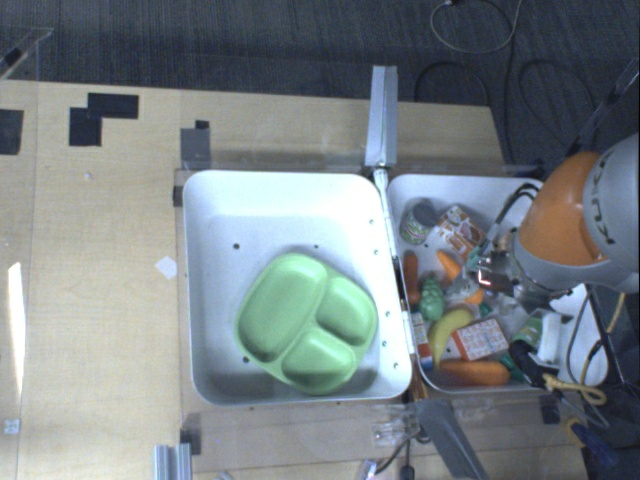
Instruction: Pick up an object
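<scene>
The arm (pixel 575 218) leans in from the right, wrist dipped over the right bin (pixel 415 363), among the toy food (pixel 462 323) heaped there. I cannot tell the gripper's (pixel 484 276) state.

A robotics lab: a wooden bench (pixel 100 268) with two white bins (pixel 200 268), loose cables (pixel 480 28), grey carpet (pixel 200 18).

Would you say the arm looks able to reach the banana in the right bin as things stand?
Probably yes. The banana lies on top of the clutter in the right bin, uncovered from above, and the arm already hangs over that bin just to its right.
</scene>
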Tool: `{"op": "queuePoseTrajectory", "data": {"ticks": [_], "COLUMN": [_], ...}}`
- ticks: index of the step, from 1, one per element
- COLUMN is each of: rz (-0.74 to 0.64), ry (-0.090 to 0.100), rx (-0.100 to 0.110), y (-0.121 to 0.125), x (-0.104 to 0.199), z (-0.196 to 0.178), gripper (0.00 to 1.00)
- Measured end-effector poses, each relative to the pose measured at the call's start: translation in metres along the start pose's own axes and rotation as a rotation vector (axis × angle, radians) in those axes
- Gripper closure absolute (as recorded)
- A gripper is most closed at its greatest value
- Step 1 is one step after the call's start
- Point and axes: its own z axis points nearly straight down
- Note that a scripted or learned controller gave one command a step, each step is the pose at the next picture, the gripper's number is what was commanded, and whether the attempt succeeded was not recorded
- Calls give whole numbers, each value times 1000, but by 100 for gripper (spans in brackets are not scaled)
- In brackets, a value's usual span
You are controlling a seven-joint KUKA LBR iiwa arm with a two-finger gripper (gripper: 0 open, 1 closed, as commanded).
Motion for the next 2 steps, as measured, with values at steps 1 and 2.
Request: {"op": "queuePoseTrajectory", "data": {"ticks": [1, 2], "rz": [-2, -81], "ry": [2, 3], "rx": [-7, 8], "y": [3, 9], "x": [2, 110], "z": [-12, -127], "gripper": [100, 100]}}
